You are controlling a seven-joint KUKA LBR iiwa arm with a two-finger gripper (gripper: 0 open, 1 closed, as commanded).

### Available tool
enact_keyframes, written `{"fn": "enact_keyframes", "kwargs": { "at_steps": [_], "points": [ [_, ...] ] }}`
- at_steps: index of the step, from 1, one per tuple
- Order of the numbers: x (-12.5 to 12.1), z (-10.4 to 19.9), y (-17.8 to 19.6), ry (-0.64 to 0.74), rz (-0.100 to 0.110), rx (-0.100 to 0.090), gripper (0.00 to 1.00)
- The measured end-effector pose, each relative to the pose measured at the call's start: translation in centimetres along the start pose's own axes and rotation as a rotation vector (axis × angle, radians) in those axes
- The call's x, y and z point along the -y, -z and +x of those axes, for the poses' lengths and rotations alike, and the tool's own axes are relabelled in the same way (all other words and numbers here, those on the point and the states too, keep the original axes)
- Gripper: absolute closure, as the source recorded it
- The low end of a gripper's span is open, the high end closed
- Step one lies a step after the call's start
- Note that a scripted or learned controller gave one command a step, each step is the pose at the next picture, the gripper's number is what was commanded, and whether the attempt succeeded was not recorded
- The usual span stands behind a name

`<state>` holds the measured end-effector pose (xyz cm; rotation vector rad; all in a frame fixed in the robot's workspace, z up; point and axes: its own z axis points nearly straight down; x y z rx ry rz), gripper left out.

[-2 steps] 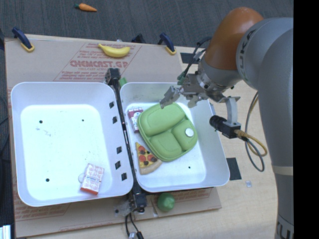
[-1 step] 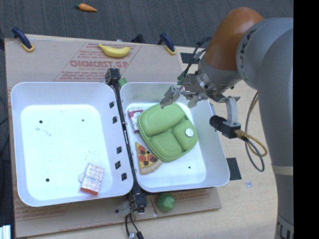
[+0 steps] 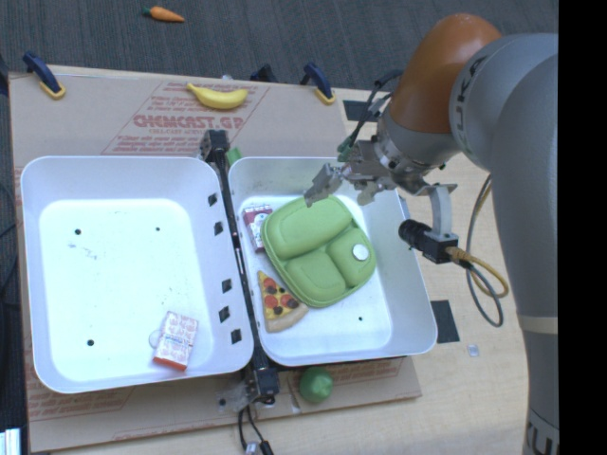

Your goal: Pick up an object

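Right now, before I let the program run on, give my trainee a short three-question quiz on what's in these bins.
1. True or false: the pizza slice lies in the left bin.
2. Which thing sits nearest the gripper? A) snack box B) green lidded container C) banana
3. Fill in: the green ball rests outside the bins, on the ____.

Key: 1 false, it lies in the right bin; 2 B; 3 cardboard.
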<state>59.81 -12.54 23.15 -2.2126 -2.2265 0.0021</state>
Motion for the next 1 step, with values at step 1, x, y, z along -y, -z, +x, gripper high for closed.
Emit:
{"fn": "enact_keyframes", "kwargs": {
  "at_steps": [1],
  "points": [
    [0.0, 0.0, 0.0, 0.0, 0.0, 0.0, 0.0]
  ]
}}
